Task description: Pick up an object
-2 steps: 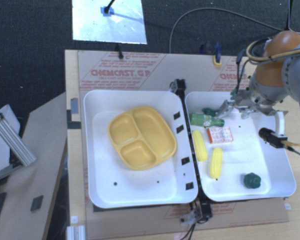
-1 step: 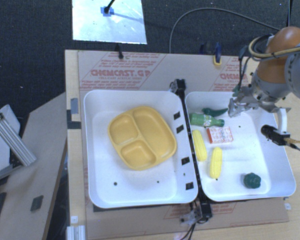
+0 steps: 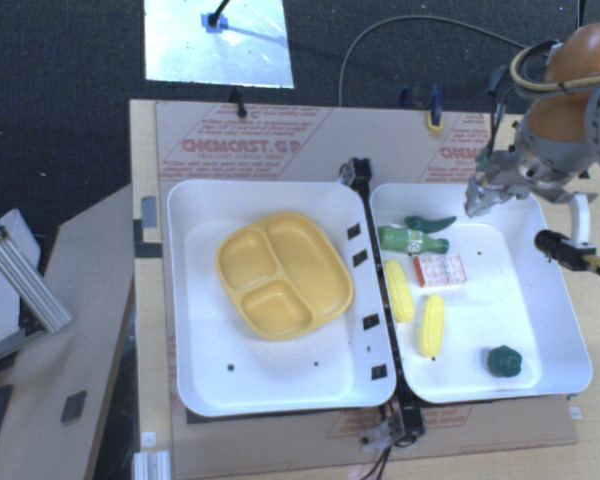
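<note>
Tool: the tool (image 3: 480, 200) is seen over the far right corner of the right bin (image 3: 570, 353), above its rim; whether it is released or clenched cannot be told.
Right bin contents: a green bottle (image 3: 412, 238) and a dark green leafy piece (image 3: 430, 223) are placed at the far left; a small red-and-white box (image 3: 439, 270) is set just below them; two yellow corn cobs (image 3: 398, 290) (image 3: 432, 326) are laid side by side near the divider; a dark green lump (image 3: 504, 361) is found near the front right.
Open room: the right half of the right bin floor is left bare between the box and the right wall.
Left bin: the left bin (image 3: 195, 368) is taken up by a yellow divided plate (image 3: 283, 274).
Edges: black clips (image 3: 360, 258) are fixed along the shared rim between the bins.
Desk: the bins are borne on a desk (image 3: 250, 138) covered with printed board.
</note>
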Robot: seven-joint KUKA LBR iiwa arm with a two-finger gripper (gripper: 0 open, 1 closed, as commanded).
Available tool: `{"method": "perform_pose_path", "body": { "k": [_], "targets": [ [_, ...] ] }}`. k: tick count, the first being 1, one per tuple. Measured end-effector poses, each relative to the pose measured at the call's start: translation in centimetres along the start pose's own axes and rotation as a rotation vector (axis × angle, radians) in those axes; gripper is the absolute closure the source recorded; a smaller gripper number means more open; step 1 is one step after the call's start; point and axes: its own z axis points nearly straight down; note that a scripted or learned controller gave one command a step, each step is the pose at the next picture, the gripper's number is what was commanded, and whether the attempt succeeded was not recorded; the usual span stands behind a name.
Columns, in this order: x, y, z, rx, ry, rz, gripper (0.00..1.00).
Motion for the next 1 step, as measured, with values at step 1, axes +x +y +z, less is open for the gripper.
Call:
{"method": "perform_pose_path", "body": {
  "k": [1],
  "targets": [
    [0.0,0.11,-4.01,0.0,0.0,0.0,1.0]
  ]
}}
